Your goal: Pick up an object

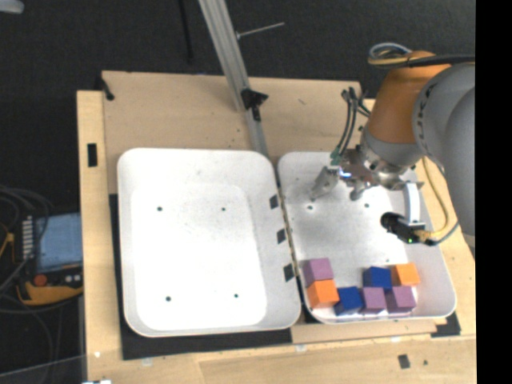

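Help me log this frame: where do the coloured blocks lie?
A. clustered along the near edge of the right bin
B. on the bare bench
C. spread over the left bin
A: the blocks huddle along the near edge of the right bin.

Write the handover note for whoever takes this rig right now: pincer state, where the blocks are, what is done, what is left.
Pincer: over the far part of the right bin, nothing visibly between its fingers; whether open or shut cannot be told.
Blocks: all clustered along the right bin's near edge: purple block on the left with an orange block in front of it, then blue, purple, blue, purple and orange.
Done: nothing picked yet.
Left: move to the cluster, grasp one block, lift it.
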You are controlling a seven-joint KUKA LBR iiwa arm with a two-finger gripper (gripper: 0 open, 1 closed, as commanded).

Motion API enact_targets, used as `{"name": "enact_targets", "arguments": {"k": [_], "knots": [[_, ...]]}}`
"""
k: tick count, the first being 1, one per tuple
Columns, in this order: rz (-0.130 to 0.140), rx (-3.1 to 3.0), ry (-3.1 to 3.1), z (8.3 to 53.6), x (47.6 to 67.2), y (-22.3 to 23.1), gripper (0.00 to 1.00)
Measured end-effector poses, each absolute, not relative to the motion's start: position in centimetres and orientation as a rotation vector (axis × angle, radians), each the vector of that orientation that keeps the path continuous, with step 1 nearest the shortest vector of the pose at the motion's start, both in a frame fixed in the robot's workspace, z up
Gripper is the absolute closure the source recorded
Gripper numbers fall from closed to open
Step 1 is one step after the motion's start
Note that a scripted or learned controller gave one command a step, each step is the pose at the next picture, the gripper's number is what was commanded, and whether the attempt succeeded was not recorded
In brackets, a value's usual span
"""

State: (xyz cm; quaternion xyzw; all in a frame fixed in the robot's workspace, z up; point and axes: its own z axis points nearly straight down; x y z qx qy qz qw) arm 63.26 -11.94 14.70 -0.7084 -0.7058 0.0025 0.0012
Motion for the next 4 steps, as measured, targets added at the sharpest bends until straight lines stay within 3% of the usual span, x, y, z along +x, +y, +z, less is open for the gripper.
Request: {"name": "enact_targets", "arguments": {"k": [1, 2, 4], "knots": [[0.004, -2.226, -2.218, 9.6, 63.2, -12.1, 0.0], [-0.005, -2.236, -2.212, 11.0, 63.4, -12.1, 1.0], [-0.008, -2.226, -2.228, 22.0, 64.0, -12.6, 1.0]]}}
